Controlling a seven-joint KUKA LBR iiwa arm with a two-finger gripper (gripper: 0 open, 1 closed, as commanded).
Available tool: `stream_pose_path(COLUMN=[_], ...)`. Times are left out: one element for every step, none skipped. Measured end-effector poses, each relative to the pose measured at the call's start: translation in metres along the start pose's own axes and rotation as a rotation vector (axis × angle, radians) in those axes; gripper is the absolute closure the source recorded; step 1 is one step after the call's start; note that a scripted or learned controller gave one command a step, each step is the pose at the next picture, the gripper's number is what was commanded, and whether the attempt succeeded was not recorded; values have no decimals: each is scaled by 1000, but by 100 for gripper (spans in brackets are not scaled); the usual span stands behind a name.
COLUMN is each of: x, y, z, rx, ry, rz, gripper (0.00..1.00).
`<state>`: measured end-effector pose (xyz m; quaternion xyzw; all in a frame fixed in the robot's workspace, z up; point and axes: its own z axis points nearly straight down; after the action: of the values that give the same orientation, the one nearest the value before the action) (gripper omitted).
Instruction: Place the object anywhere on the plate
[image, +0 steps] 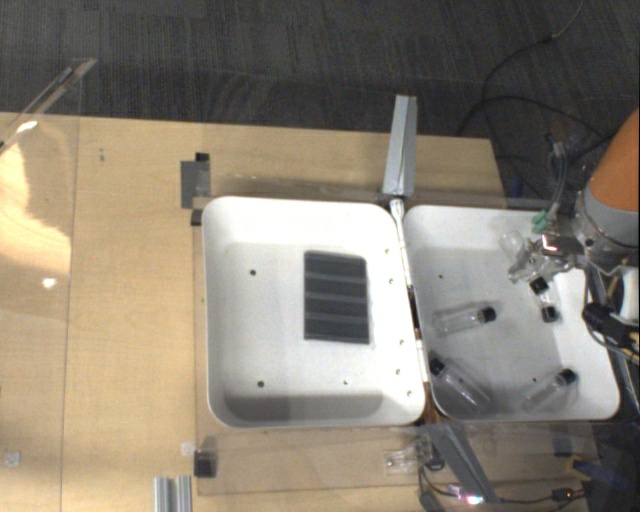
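The pale wooden desk (110, 330) carries two shallow white plastic bins side by side. The left bin (230, 300) is the larger in view and holds a dark grey ribbed rectangular plate (336, 297), lying flat near its middle, slightly toward the far right. Nothing rests on that plate.

The right bin (440, 240) holds several small clear plastic vials with black caps. One clear vial (466, 318) lies on its side left of the bin's middle, its cap pointing right. A second vial (455, 383) lies in the near left corner, tilted against the bin wall. A third vial (552, 386) lies near the near right corner. A small black-capped piece (549, 313) sits toward the right side, just near of the arm's tip.

The grey arm with its orange band (615, 185) reaches in from the right, over the far right part of the right bin. Its gripper (540, 262) hangs low above the bin floor, with something clear and glinting around its tip; whether the jaws are spread or clenched, and whether they grasp a vial, I cannot tell.

A grey metal bar (401, 145) stands at the far edge between the bins.
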<state>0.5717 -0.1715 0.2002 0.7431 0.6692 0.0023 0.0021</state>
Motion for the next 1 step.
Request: stream_pose_path(x=[62], y=[29], z=[2], rx=[0], ry=[0], rz=[-217], gripper=[100])
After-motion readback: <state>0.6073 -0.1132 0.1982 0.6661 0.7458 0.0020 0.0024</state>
